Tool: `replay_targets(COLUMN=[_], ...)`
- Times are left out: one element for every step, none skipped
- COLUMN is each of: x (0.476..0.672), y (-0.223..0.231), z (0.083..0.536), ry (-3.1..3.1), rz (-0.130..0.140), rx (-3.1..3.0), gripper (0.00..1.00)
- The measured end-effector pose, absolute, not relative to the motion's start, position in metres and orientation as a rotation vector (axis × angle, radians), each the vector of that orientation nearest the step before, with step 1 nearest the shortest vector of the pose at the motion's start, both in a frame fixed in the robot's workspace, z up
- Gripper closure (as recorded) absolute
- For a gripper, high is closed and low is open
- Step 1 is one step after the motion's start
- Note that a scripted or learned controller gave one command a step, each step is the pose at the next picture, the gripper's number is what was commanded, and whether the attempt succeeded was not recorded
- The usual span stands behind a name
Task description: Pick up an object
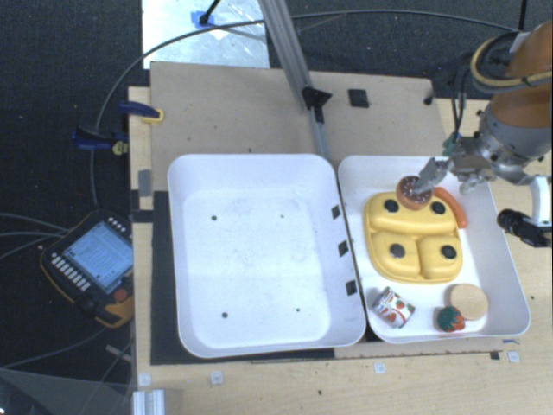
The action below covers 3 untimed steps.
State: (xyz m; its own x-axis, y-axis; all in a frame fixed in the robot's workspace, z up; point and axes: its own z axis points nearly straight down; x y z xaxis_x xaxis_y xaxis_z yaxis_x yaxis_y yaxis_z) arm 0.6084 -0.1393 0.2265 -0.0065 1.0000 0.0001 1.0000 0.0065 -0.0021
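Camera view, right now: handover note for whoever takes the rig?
Pincer: down in the right bin, tip at a small brown round object on the back edge of the yellow tray. Open or shut can't be told from here; no grasp confirmed.
Also in the right bin: orange carrot-like piece beside the tray, small can, tan round piece, green-and-red item along the front.
Done: arm is at a target.
Left: confirm the grip, lift the object.
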Motion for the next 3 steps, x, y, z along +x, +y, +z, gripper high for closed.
replay_targets(x=[0.609,0.605,0.609], y=[-0.134,-0.138,-0.136], z=[0.165,0.124,0.139], ry=[-2.224,-2.223,-2.232], rz=[0.003,-0.006,-0.019], rx=[-2.216,-2.221,-2.219], gripper=[0.0,0.0,1.0])
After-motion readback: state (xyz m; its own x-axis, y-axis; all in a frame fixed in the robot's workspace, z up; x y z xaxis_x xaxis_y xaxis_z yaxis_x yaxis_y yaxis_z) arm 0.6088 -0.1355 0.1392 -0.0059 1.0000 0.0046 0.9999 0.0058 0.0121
